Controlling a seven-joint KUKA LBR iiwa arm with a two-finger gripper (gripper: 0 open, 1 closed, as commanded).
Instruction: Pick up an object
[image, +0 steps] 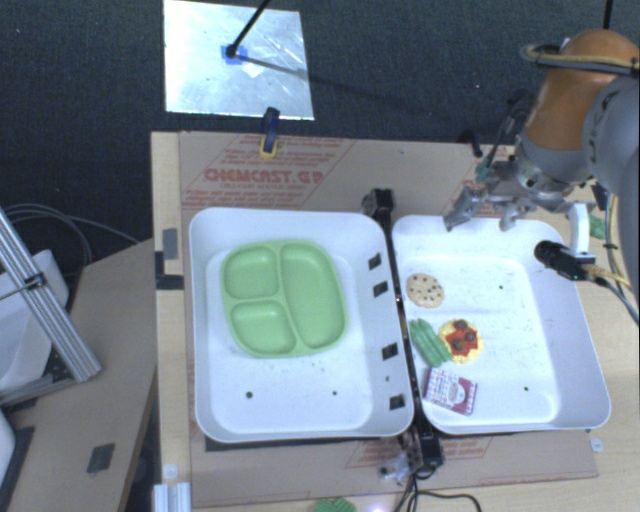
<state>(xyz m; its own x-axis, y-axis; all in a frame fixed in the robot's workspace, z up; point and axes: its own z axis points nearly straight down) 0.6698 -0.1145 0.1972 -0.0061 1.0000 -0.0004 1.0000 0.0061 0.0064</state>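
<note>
The right bin (540, 330) holds a round cookie (425, 290), a green pea pod (430, 341), a yellow and red pizza-like piece (462, 340) and a small pink and white packet (451, 389), all near its left side. My gripper (484, 214) hangs over the far rim of that bin, above and to the right of the cookie. Its two fingers are spread apart, with nothing between them.
The left bin (215, 400) carries a green divided tray (283, 297). A black hinge strip (397, 320) runs between the bins. Brown cardboard (300, 170) lies under both. A metal sheet (237, 60) sits at the back, and an aluminium frame (40, 310) stands at left.
</note>
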